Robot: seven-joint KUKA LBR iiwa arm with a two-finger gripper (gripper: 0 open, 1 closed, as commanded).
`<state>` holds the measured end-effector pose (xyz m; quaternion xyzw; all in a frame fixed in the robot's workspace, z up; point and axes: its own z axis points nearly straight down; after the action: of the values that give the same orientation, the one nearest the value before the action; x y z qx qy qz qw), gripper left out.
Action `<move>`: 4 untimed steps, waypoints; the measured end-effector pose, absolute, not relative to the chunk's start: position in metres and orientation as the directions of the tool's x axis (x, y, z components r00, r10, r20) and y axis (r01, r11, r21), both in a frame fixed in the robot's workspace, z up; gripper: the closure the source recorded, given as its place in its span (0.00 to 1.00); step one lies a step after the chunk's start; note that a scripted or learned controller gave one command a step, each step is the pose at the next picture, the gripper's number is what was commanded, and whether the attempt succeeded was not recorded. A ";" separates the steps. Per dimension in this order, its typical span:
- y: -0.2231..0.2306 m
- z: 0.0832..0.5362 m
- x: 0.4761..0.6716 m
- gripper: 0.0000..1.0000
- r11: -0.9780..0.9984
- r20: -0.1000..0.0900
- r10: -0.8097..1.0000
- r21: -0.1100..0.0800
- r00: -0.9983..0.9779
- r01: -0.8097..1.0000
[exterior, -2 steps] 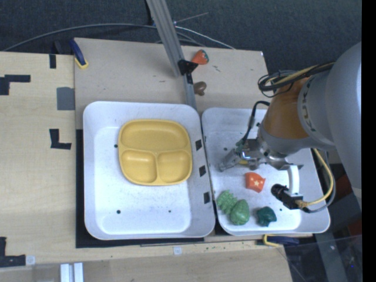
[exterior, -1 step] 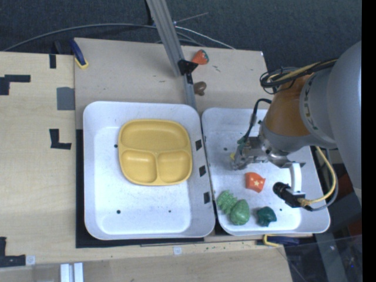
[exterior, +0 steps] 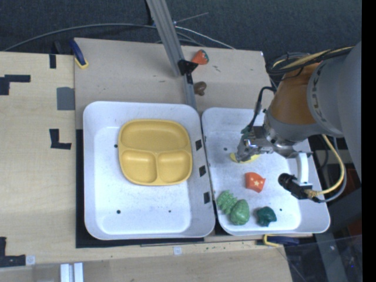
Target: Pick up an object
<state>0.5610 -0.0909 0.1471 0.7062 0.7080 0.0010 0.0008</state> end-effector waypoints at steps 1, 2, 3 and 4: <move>-0.091 0.191 0.556 1.00 0.001 0.000 1.000 0.003 -0.001 1.000; -0.093 0.234 0.554 1.00 0.001 -0.001 1.000 0.003 -0.001 1.000; -0.037 0.241 0.575 1.00 0.008 0.002 1.000 0.001 -0.008 1.000; 0.003 0.237 0.601 1.00 0.006 0.001 1.000 0.000 -0.006 1.000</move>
<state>0.6006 0.0034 0.2374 0.7050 0.7092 0.0004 -0.0006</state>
